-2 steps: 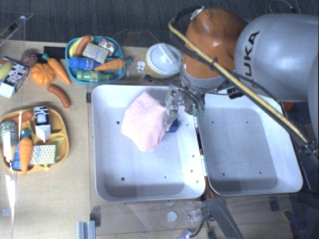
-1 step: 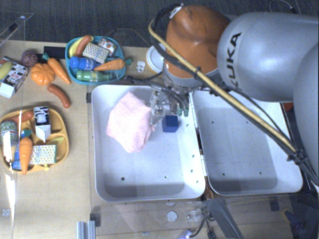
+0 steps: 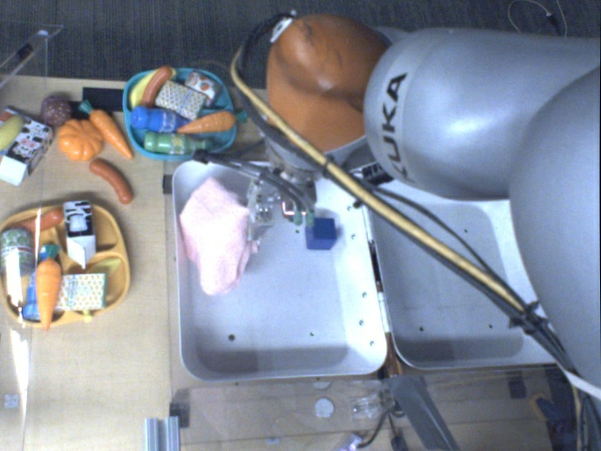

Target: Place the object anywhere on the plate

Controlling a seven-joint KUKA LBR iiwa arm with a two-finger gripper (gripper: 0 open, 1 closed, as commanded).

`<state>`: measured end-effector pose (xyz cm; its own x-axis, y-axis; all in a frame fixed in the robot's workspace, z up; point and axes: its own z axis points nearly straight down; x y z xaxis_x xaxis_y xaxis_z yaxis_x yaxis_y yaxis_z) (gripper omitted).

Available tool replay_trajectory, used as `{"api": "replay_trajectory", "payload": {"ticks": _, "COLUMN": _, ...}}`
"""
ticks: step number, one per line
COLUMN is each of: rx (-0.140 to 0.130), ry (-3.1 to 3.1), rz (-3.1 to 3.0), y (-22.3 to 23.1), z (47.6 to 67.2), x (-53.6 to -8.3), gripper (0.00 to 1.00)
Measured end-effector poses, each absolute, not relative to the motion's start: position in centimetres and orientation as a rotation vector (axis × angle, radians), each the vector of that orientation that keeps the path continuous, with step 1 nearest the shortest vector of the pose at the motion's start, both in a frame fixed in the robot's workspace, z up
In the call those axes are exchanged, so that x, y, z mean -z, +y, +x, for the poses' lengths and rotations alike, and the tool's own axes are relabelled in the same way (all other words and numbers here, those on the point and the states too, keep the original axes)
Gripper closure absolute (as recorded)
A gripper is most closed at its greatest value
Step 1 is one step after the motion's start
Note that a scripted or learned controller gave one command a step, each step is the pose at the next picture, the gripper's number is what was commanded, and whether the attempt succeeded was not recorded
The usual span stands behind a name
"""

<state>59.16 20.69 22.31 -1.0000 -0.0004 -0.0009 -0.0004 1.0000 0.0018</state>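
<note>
pale wood-grain tabletop runs under two shallow white bins, with dark ribbed flooring beyond its far edge. left bin is smooth moulded plastic with rounded corners and a few small holes dotted over its floor; the right bin sits touching it along their shared rim and is largely covered by the arm.

inside the left bin, near its far left corner, lies a soft pink cloth, rumpled and folded into a loose oblong. toward the far right of the same bin rests a small blue block, cube-like with crisp edges, apart from the cloth. no plate can be made out in either bin.

the arm is glossy grey metal in fat rounded segments, with a domed orange band above the wrist and black and yellow cables trailing along it. the gripper is a cluster of shiny metal parts hanging over the far middle of the left bin, between cloth and block, just beside the cloth's right edge. whether its jaws are open or closed i cannot tell; nothing is visibly gripped.

on the tabletop left of the bins, a round blue bowl and a yellow divided tray hold plastic toy foods; a toy pumpkin and sausage lie loose.
</note>
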Motion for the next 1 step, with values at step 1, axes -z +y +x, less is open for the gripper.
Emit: {"api": "replay_trajectory", "payload": {"ticks": 1, "rx": -0.003, "ry": 3.14, "rz": 0.0, "y": 20.68, "z": 59.18, "x": -22.34, "gripper": 0.0}}
